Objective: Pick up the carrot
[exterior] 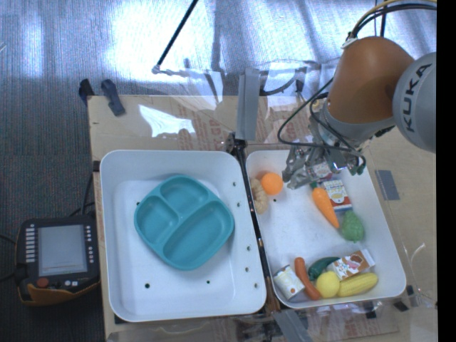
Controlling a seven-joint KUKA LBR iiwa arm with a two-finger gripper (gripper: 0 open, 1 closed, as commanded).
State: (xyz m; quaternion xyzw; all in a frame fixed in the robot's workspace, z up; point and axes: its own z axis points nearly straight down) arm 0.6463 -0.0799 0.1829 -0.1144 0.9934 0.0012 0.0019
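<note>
The carrot (325, 206) is orange with a bushy green top (351, 226). It lies on a slant in the upper right part of the right bin (296, 230). My gripper (302, 178) hangs over the bin's far edge, up and to the left of the carrot's thin end and apart from it. It stands open with nothing between its fingers. An orange ball-shaped fruit (271, 184) sits just left of the gripper.
A small carton (338, 193) lies against the carrot's upper side. A beige lump (259, 197) rests by the bin's left wall. Several toy foods crowd the near edge: a can (288, 282), a sausage (308, 278), a lemon (327, 284) and corn (358, 284). The left bin holds a teal divided plate (184, 221).
</note>
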